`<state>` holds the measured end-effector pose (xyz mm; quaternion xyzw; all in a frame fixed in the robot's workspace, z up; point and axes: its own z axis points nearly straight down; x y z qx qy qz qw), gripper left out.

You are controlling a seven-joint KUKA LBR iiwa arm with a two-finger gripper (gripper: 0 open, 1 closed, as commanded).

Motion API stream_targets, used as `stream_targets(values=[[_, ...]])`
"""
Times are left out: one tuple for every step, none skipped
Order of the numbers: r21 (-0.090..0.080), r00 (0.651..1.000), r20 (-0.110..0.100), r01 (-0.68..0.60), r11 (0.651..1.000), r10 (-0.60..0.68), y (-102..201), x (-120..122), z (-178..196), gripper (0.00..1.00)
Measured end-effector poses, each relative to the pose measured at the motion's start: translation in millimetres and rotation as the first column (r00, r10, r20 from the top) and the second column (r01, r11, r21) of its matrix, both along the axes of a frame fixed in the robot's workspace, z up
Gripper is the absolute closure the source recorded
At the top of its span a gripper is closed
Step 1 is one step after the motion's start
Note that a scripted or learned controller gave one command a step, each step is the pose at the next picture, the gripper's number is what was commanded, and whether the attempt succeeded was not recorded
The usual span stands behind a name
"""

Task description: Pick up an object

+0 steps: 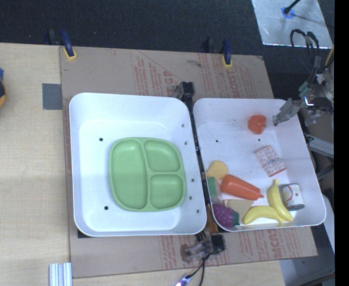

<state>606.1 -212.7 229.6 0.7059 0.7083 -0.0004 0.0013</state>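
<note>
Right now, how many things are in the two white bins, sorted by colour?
Green: 1, the divided plate
Red or orange: 2, a tomato and a carrot
Yellow: 3, two bananas and a lemon-like piece
Purple: 1, grapes
White and red: 2, a packet and a can
Total: 9

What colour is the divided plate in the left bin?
Light green, seen clearly in the camera view.

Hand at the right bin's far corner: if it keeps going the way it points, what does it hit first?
Probably the small red object; the hand points left toward it over the right bin, though its height is unclear.
</note>
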Motion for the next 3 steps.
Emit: stream_targets(values=[[0.002, 1.0, -0.007, -0.002, 1.0, 0.002, 1, 6, -131, 0.0], [0.002, 1.0, -0.003, -0.001, 1.0, 0.001, 5, 50, -131, 0.0], [0.002, 1.0, -0.008, -0.004, 1.0, 0.004, 4, 50, -121, 1.0]])
